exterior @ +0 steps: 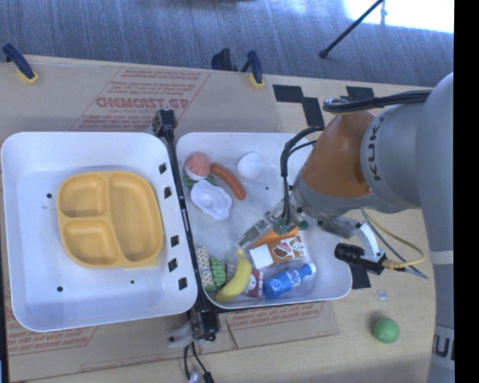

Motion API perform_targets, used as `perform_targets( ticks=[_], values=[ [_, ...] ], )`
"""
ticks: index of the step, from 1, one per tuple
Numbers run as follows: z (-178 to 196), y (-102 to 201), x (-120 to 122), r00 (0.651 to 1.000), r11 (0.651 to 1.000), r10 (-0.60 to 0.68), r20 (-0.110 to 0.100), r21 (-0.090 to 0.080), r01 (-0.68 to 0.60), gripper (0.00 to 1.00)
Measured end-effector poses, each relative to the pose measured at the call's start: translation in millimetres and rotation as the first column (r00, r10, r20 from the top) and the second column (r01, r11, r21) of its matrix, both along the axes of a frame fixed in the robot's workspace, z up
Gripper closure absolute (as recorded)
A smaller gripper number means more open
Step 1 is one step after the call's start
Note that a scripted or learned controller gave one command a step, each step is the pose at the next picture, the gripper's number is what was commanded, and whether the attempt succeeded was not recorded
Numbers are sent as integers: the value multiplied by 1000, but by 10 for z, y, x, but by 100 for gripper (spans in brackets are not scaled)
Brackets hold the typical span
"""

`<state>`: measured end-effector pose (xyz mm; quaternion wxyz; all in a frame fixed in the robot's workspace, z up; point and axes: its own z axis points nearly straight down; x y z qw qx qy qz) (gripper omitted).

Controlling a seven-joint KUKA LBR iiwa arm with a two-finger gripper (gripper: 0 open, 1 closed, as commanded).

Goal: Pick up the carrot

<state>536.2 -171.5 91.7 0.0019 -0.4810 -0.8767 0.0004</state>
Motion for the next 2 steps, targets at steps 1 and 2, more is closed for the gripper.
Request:
perform_targets(
  ticks=[1,2],
  values=[
    [101,-2,7,1000,1000,5,0,-1,-5,100],
    [1161,152,292,992,992,-128,4,-2,128,100]
  ],
)
